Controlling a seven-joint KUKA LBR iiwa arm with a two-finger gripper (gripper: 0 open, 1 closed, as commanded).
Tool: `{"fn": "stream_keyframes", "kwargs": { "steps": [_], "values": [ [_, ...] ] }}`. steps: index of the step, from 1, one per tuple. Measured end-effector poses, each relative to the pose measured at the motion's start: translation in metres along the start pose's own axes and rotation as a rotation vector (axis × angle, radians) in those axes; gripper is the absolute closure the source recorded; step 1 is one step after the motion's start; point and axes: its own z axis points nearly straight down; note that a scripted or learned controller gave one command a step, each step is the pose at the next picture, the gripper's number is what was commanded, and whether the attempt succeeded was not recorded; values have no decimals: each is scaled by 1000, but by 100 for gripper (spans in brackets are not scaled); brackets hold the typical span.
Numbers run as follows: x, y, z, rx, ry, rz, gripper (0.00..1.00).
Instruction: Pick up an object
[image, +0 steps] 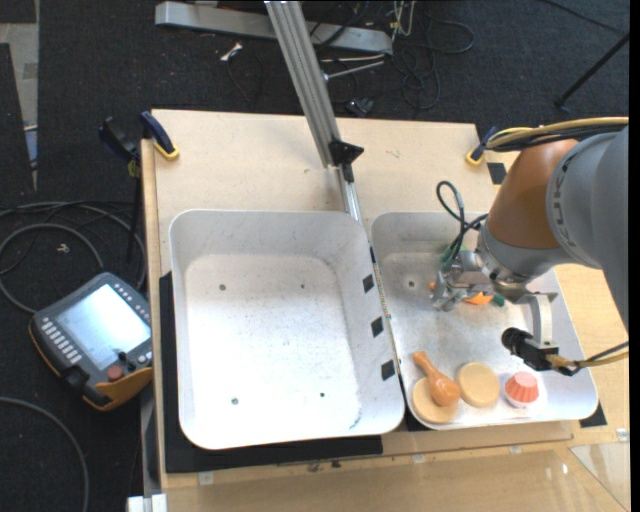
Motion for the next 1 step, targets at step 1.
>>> {"fn": "stream_keyframes", "kwargs": {
  "steps": [1],
  "values": [
    [-1, 9, -61, -6, -1, -3, 100]
  ]
}}
